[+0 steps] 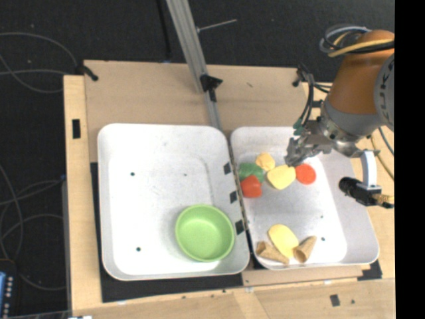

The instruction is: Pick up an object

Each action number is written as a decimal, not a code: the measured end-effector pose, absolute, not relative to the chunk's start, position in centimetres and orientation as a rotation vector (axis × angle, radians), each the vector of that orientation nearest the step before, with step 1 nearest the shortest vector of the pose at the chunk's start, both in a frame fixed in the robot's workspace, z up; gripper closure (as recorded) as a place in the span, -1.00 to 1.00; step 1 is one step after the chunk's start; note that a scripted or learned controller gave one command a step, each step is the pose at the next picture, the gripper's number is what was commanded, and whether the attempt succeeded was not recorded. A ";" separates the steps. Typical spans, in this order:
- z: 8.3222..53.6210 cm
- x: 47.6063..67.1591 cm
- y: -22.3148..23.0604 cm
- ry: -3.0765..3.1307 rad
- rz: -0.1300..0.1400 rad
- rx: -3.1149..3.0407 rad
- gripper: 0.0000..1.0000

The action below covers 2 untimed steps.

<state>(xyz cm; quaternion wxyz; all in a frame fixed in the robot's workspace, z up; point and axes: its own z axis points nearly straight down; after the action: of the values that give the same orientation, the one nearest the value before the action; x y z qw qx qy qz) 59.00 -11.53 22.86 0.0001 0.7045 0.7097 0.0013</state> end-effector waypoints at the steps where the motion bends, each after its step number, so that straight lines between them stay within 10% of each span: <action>1: 22.2 57.4 -7.2 2.222 0.004 2.221 1.00; 2: 23.3 55.7 -3.0 2.230 0.004 2.214 1.00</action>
<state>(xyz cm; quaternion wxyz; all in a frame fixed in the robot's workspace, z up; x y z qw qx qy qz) 55.71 -2.97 23.35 -0.0006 0.7045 0.7097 0.0014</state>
